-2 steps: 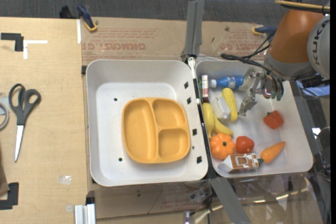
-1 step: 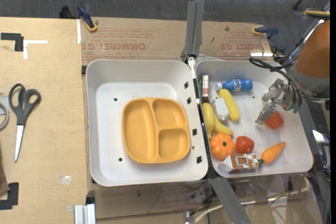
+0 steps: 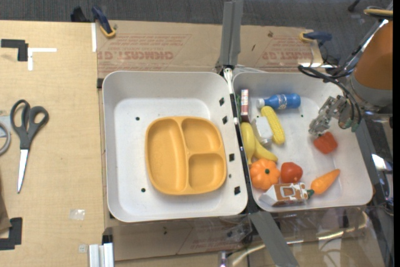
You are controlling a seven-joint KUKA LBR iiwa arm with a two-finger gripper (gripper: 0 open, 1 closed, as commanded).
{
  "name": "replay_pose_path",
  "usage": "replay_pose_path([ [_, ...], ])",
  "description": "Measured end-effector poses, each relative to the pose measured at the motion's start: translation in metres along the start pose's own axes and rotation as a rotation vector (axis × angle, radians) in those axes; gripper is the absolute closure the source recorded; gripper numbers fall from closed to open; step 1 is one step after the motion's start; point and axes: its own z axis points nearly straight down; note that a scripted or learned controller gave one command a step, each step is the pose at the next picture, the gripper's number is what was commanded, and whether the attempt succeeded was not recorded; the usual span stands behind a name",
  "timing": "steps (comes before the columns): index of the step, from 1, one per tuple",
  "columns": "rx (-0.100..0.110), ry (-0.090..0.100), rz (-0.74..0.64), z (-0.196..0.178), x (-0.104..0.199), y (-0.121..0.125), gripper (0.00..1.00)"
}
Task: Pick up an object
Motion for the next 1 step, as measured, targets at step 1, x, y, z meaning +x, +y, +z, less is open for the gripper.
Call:
replay_pose_path([
  [1,0.0,0.0,0.0,0.0001,0.0001,0.0002,0.0],
])
